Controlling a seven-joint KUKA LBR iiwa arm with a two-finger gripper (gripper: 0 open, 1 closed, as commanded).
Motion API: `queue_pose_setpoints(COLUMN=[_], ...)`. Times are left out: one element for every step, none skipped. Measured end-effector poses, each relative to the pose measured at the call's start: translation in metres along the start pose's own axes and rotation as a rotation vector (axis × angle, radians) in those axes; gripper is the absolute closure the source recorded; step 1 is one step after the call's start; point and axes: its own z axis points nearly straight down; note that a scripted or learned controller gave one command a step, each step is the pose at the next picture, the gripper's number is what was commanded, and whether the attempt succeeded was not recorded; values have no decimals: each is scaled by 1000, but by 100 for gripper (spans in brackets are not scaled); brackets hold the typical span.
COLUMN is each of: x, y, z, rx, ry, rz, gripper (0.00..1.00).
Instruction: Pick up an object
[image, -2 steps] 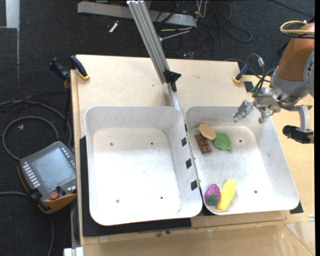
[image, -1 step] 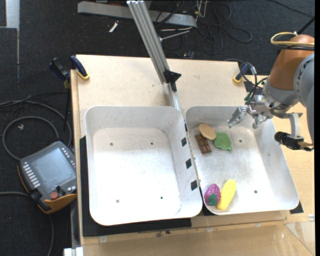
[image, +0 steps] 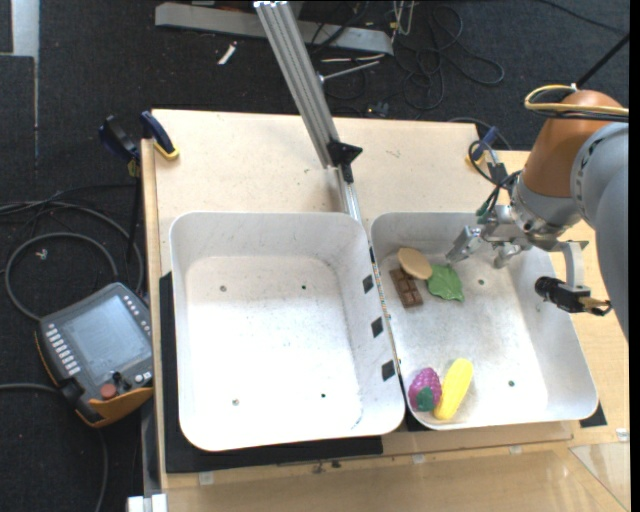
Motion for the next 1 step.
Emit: queue_pose_setpoints(x=[0], y=[2], z=[-14], rx=[-6], ry=[-2], rz=[-1], gripper=[100])
